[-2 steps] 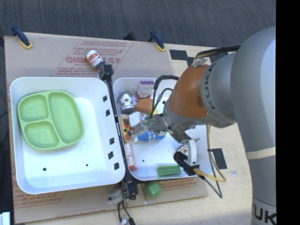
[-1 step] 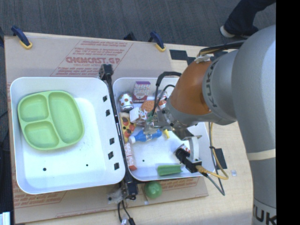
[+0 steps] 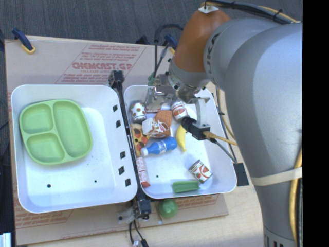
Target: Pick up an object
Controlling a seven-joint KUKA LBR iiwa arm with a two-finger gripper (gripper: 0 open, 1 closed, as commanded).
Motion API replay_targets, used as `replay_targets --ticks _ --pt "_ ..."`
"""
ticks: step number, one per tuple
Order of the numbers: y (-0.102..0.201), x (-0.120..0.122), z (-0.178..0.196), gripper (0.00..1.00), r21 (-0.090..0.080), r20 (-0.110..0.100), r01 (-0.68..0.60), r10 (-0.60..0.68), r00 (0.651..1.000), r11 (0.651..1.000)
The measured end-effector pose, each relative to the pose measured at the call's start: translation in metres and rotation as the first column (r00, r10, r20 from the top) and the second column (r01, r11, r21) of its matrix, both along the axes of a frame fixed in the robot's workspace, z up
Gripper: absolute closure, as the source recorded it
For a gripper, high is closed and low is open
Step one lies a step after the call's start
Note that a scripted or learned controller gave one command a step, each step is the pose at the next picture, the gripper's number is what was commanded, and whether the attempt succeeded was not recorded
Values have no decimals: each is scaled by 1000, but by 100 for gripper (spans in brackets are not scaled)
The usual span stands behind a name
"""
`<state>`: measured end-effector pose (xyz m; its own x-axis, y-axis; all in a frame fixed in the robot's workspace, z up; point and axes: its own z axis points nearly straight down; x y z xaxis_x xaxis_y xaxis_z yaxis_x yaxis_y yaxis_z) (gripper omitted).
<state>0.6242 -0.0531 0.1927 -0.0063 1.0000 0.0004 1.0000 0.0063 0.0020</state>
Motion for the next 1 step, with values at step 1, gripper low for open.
replay_targets --ticks 1 --pt "-17 -65 12 100 -1 -4 1 -1 1000 1000"
